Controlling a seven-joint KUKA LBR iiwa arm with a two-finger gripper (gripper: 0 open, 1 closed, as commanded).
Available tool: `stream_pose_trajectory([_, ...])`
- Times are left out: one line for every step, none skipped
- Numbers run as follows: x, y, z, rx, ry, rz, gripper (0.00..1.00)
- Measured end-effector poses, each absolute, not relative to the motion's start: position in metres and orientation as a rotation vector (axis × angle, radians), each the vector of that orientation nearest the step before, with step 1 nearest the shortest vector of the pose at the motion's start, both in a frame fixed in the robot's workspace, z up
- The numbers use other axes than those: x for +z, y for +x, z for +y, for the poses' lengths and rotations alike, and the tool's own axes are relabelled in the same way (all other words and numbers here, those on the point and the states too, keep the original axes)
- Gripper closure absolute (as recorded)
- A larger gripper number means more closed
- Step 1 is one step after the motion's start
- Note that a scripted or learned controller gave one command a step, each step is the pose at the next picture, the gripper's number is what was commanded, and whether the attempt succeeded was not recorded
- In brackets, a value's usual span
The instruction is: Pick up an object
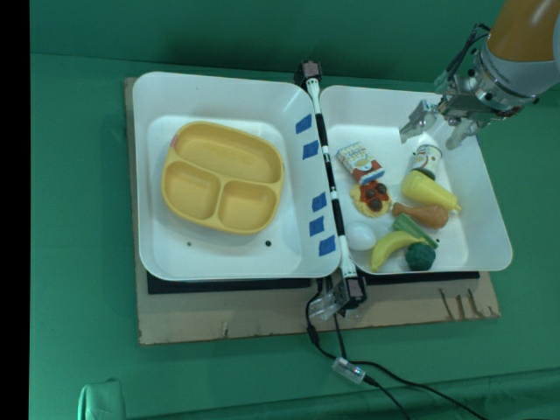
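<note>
My gripper (pixel 437 130) hangs open over the back of the right bin (pixel 490 234), its two fingers spread with nothing between them. Just below it lies a small white bottle (pixel 426 157). In front of that sit a yellow corn cob (pixel 429 191), a brown chicken drumstick (pixel 420 213), a green vegetable (pixel 413 229), a broccoli floret (pixel 420 256) and a banana (pixel 389 248). A white egg (pixel 360 236), a pizza slice (pixel 372 197) and a small milk carton (pixel 357 158) lie toward the bin's left side.
The left bin (pixel 166 261) holds a yellow divided tray (pixel 223 178). A ridge with blue tape marks (pixel 315 178) divides the two bins. Cables (pixel 350 370) trail off the cardboard base at the front. Green cloth surrounds the bench.
</note>
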State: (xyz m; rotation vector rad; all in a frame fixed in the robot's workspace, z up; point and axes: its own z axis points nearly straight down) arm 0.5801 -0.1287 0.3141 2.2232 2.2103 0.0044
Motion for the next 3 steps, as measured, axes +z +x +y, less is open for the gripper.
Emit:
stream_pose_trajectory([0.227, 0.538, -0.145, 0.018, 2.210, 2.194, 0.00])
stream_pose_trajectory([0.188, 0.551, -0.191, 0.011, 2.214, 2.195, 0.00])
stream_pose_trajectory([0.204, 0.554, -0.195, 0.020, 2.210, 2.175, 1.00])
